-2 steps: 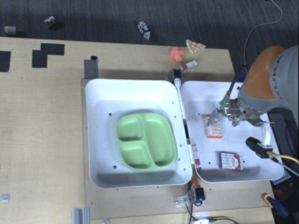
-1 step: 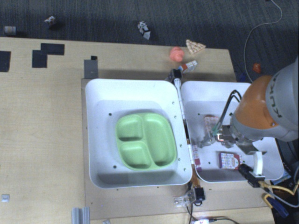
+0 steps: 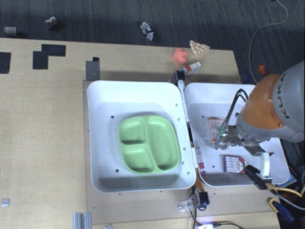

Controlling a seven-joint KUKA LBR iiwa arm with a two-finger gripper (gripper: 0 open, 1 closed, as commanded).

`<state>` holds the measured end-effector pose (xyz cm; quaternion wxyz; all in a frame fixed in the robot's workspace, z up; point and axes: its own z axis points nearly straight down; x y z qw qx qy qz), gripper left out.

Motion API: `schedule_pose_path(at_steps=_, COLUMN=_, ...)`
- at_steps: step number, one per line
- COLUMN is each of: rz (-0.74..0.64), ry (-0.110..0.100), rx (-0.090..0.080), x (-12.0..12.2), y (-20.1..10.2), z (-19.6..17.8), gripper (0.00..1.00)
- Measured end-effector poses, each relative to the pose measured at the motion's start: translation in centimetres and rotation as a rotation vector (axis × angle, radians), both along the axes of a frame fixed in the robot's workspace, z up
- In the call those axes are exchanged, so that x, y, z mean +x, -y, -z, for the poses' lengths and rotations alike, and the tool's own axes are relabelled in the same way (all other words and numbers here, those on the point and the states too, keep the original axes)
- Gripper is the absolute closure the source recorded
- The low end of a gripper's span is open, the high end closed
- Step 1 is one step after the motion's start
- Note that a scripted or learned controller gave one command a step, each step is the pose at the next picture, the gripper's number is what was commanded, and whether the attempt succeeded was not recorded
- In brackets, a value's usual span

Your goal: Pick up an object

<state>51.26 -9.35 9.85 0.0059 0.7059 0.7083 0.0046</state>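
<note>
I am looking down on the worktop (image 3: 43, 142), which is carrying two white bins side by side. The left bin (image 3: 97, 128) is holding a green divided tray (image 3: 148, 143) at its middle. The right bin (image 3: 209, 97), toward the worktop's right edge, is where my arm (image 3: 271, 104) is reaching in. The hand (image 3: 223, 138) is sitting low over the middle of that bin, right at a pale packet (image 3: 214, 126) with reddish print; whether it is gripping anything I cannot tell from this angle. A small red-and-white packet (image 3: 233, 164) is lying near the bin's front wall, just beside the hand. Nothing is visibly lifted, so I am judging the pick as not yet done: closing and raising are what is left.
</note>
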Motion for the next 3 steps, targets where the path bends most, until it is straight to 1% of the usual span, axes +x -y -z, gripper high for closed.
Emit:
schedule_pose_path(at_steps=1, rz=0.001, ry=-0.004, rx=-0.006, x=2.2, y=11.5, z=1.1, gripper=1.00)
schedule_pose_path(at_steps=2, rz=-0.003, ry=-0.007, rx=0.000, x=10.7, y=9.9, z=-12.1, gripper=1.00)
schedule_pose_path(at_steps=3, rz=-0.003, ry=-0.007, rx=0.000, x=15.7, y=11.2, z=-22.5, gripper=1.00)
